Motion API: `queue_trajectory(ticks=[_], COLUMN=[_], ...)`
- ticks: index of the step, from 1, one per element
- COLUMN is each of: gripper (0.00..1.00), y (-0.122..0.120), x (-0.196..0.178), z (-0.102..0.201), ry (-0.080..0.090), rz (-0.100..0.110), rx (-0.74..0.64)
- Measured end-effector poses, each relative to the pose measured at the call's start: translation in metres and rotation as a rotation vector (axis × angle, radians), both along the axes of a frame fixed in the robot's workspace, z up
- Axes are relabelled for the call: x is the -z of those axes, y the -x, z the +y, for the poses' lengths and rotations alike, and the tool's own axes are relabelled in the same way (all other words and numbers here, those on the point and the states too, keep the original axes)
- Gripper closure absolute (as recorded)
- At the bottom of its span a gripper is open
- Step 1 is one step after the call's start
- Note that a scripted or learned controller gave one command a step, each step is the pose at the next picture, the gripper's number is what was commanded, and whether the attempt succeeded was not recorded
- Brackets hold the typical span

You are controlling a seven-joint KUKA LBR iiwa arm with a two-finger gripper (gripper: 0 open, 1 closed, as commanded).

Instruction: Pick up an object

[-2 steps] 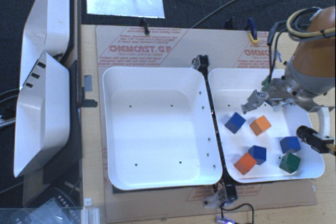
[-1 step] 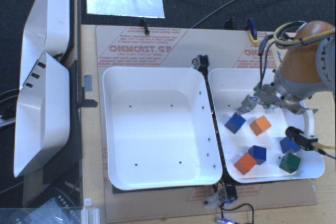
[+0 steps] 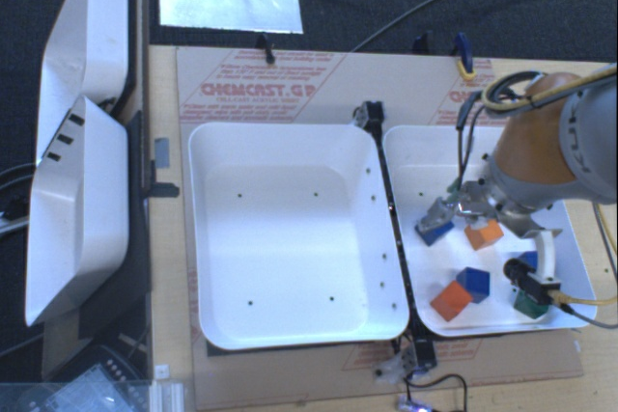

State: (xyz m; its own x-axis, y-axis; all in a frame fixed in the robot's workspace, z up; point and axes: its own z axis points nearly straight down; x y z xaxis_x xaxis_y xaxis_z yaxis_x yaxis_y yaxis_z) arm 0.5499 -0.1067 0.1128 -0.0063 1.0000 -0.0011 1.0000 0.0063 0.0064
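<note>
Gripper (image 3: 446,210) low in right bin (image 3: 417,146), blue block (image 3: 434,229) touching.

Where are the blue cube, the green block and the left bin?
blue cube (image 3: 474,282): camera view, its top face.
green block (image 3: 529,305): camera view, its top.
left bin (image 3: 290,227): camera view, its bare floor.

Arm: grey, orange band above the wrist, reaching in from the right
Gripper (image 3: 446,210): low, ahead of the wrist (finger state unclear)
</note>
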Motion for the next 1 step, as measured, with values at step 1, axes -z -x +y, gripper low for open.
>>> queue_trajectory(ticks=[1], gripper=[0.0], y=[0.0009], x=[0.0272], z=[0.0154], ry=[-0.001], rz=[0.007], rx=[0.005])
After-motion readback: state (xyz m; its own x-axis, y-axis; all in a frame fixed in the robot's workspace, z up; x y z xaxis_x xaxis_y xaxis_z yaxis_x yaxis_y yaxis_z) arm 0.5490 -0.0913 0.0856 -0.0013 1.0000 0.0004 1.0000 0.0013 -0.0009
